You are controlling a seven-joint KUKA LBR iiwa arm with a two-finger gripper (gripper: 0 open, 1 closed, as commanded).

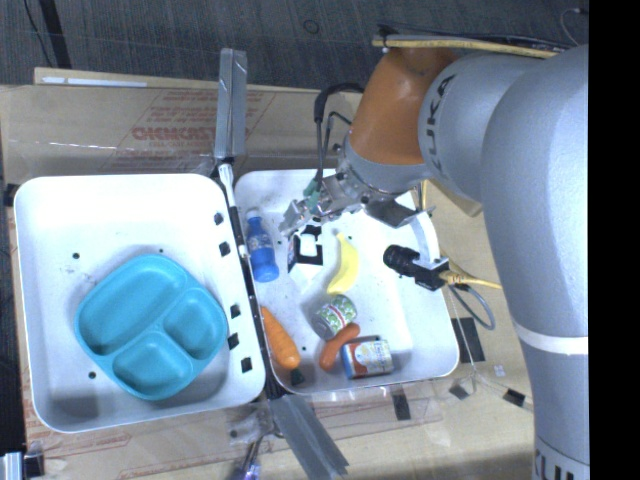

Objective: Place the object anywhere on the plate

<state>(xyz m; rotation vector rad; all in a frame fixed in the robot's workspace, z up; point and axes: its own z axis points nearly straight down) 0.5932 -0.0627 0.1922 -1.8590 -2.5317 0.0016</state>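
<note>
The two bins (60,298) were plain white, and the left one carried a sky-blue plate (150,333) with three compartments. In the right bin (425,353) a blue bottle (261,250) had a white cap and a paler label. The banana (344,266) was yellow, the carrot (281,340) orange. A small can (336,315) showed a green and white label; the can (368,357) lying on its side was blue with red and white print, and beside it lay an orange-red sausage shape (337,346). The arm (520,168) was grey with an orange band (400,113). The gripper (305,243) was black with silvery parts, the bench (110,128) cardboard brown with faded red lettering
</note>
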